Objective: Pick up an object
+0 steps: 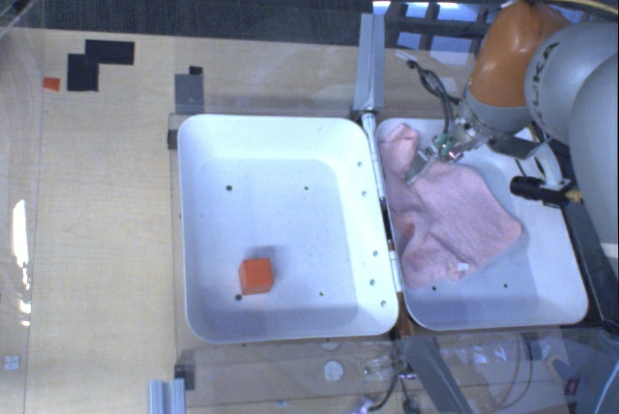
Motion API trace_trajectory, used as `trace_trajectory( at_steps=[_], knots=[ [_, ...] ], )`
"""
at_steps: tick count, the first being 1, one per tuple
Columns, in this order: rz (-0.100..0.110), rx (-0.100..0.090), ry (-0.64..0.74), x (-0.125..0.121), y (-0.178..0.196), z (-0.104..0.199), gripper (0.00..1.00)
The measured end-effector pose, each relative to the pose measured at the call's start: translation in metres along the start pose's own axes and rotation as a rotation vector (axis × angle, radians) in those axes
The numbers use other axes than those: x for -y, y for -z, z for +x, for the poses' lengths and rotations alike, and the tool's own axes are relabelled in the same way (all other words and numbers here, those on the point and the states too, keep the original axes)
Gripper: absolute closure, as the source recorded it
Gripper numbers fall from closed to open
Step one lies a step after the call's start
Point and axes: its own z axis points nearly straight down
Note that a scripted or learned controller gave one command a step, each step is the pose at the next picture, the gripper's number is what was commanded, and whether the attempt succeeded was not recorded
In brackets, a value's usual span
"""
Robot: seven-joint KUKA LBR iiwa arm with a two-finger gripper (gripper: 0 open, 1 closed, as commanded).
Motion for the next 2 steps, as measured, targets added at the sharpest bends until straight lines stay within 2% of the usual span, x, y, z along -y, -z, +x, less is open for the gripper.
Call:
trace_trajectory(
  at_steps=[1, 2],
  knots=[
    [-0.020, 0.019, 0.003, -0.005, 0.014, -0.003, 1.00],
    [-0.021, 0.012, -0.195, -0.011, 0.062, 0.012, 1.00]
  ],
)
